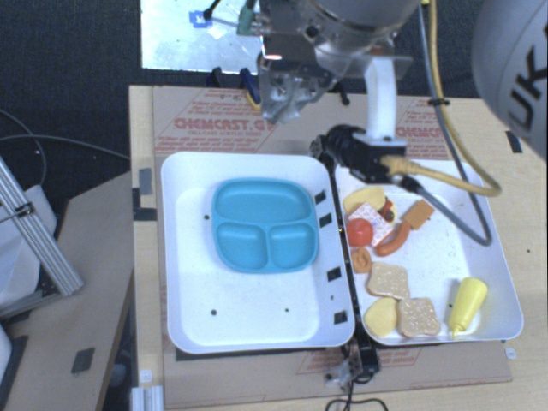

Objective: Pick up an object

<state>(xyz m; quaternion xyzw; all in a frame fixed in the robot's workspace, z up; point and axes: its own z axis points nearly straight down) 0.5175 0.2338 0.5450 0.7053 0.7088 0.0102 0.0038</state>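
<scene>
Two bins: your left bin [184, 315] carries a blue tray [264, 225].
Board print: CHEMCAST [210, 124], red.
Gripper [282, 101]: you cannot tell its state.

cam: one fixed view | looking down on my two bins [257, 165] at a slant | my arm [360, 7] entering from right

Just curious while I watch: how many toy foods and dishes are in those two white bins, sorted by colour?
Blue: 1, the plate
Yellow: 3, bottle, cheese, round piece
Red: 2, tomato, sausage
Orange: 2, carrot, slice
Tan: 2, toasts
Total: 10
</scene>
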